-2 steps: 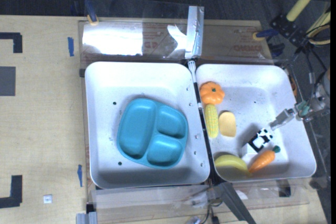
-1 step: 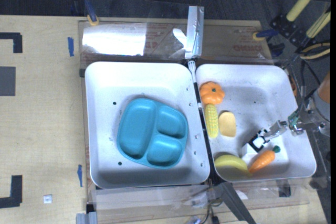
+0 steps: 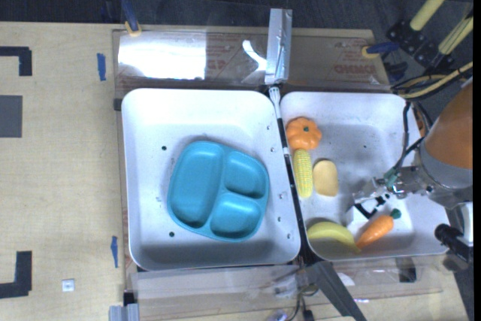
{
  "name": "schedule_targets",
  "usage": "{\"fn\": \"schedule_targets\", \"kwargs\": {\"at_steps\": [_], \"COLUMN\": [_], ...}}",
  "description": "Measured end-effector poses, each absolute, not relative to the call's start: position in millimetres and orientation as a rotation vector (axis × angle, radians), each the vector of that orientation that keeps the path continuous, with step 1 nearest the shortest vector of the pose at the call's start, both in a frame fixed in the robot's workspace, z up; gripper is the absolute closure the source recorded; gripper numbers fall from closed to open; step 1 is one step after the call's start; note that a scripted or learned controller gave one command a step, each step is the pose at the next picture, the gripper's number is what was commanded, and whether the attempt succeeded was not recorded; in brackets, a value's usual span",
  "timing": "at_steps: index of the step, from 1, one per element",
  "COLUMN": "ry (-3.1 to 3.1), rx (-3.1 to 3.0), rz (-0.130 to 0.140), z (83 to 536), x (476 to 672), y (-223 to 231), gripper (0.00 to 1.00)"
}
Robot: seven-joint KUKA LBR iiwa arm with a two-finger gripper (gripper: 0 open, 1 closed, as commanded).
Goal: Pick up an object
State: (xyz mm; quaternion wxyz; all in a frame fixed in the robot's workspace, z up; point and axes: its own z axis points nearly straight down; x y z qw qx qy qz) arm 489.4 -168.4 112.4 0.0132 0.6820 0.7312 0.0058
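My claw [image 3: 373, 201] hung low inside the right bin [image 3: 353, 110], reaching in from that bin's right side. I could not tell from this slanted view how it was set, nor whether it had hold of anything. My grey wrist with its orange band [image 3: 453, 133] sat over the bin's right wall.

I take the carrot [image 3: 375, 230] as my landmark. It lay just below my claw, tilted, its green top up and to the right, its point down and to the left; whether my claw touched it I could not make out. Touching the carrot's lower left end was a yellow-green curved fruit [image 3: 331, 234], lying along the bin's near wall. Up and to the left of the carrot sat a pale yellow rounded piece [image 3: 325, 178], and just beside that, farther left, a corn cob [image 3: 302, 173] stood lengthwise against the wall between the bins. Above the cob, well up from the carrot, was a small orange pumpkin [image 3: 303, 133].

Far left of the carrot, in the left bin [image 3: 143, 116], a blue divided plate [image 3: 218, 189] rested.
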Motion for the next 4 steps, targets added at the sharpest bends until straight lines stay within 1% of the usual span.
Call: {"fn": "schedule_targets", "kwargs": {"at_steps": [1,2,3,4], "ry": [2.206,2.205,2.236,2.420], "rx": [2.227,2.237,2.208,1.989], "rz": [0.003,0.004,0.001,0.004], "z": [86,85,86,138], "x": [531.6,616.6,663.5,669.1], "y": [-188,-195,-190,-189], "gripper": [0.00,0.00,0.00,0.00]}}
